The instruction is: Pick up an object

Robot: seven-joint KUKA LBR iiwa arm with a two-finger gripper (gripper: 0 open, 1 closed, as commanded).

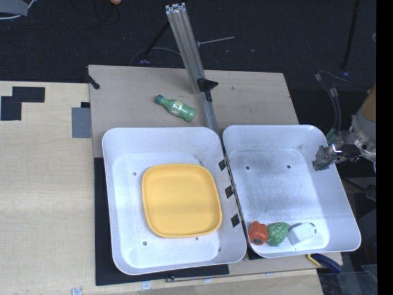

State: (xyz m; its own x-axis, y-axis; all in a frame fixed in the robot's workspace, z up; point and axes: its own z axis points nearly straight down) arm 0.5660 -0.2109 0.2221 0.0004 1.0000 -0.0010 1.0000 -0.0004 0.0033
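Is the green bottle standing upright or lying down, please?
Lying down: the green bottle rests on its side on the bench, behind the bins.

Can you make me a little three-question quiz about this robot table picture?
1. True or false: the square yellow plastic plate lies in the left white bin.
2. Which thing lies on the bench outside both bins? A) small green plastic bottle B) red toy pepper C) white block
3. Fill in: the gripper is at the right bin's ____ rim.

Key: 1 true; 2 A; 3 right.
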